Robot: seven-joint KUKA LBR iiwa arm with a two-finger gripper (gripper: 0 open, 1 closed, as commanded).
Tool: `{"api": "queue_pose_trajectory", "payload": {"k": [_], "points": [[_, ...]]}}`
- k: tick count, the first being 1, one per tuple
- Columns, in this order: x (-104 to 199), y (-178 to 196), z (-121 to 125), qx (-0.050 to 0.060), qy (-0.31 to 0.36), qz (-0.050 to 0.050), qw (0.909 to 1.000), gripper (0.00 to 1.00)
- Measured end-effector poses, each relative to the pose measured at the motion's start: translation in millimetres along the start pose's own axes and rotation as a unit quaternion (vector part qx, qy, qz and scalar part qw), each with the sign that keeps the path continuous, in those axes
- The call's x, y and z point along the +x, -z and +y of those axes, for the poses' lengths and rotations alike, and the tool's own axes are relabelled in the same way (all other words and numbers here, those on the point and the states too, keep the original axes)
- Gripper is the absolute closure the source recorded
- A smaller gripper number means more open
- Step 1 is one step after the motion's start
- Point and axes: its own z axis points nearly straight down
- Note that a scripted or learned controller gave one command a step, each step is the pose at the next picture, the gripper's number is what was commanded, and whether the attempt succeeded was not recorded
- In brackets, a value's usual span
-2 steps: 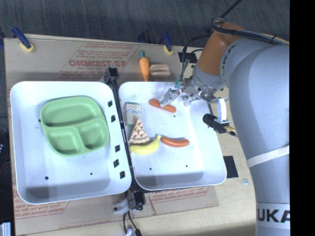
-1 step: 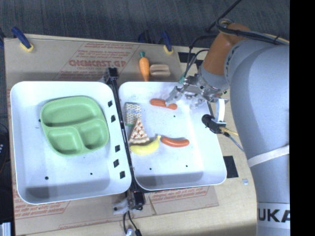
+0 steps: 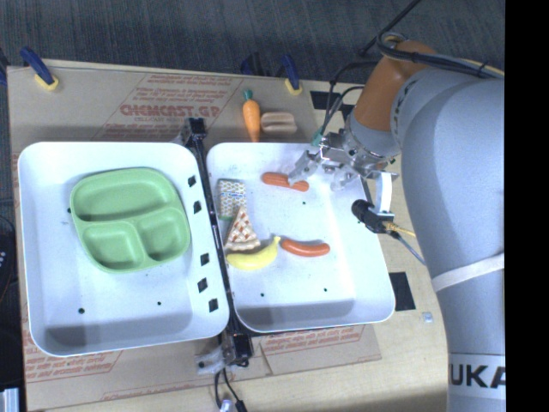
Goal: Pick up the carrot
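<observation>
The carrot, orange with a green top, lies on the cardboard just beyond the far rim of the right bin, outside both bins. My gripper hangs over the far right part of that bin, to the right of the carrot and nearer the camera, well apart from it. A small red sausage lies just below and left of the gripper. Nothing shows held in the gripper.
A tan bun sits right beside the carrot. The right bin also holds a second sausage, a banana, a pizza slice and a patterned packet. A green divided plate lies in the left bin.
</observation>
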Motion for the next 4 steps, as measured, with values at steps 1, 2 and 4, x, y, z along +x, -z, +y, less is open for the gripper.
{"api": "queue_pose_trajectory", "payload": {"k": [1,2,4], "points": [[-6.9,-20.0,-89.0,0.002,-0.068,0.000,0.9977,0.00],[-2.5,100.1,-113.6,0.000,0.017,0.000,0.9998,0.00],[-4.0,-20.2,-179.7,0.003,-0.197,0.001,0.9804,0.00]]}}
